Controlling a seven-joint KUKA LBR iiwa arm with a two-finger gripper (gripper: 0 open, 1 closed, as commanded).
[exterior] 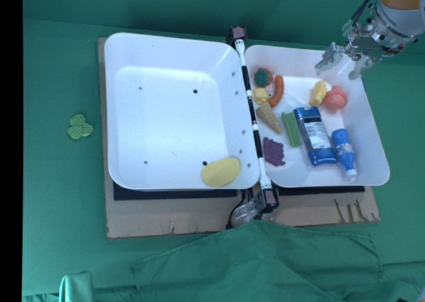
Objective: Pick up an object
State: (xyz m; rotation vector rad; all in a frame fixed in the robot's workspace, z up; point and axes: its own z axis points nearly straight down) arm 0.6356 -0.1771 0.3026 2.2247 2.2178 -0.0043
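My gripper (344, 62) hangs above the far right corner of the right bin (377, 161), fingers spread open with nothing between them. Just below it lie a small yellow piece (319, 92) and an orange-pink fruit (335, 98). Further into the bin are a blue box (315, 136), a blue bottle with a white cap (344, 151), a green stick (291, 129), a purple grape cluster (273, 151), an orange cone (268, 117), a red-orange sausage shape (277, 90) and a green-topped red item (263, 77). A yellow lemon-like object (221, 171) rests in the left bin (133, 48).
A black-and-white bar (250, 105) divides the two bins. A green leaf-shaped toy (80, 127) lies on the green cloth to the left of the bins. Cardboard (166, 218) shows under the bins, and folded green cloth (265, 261) lies in front.
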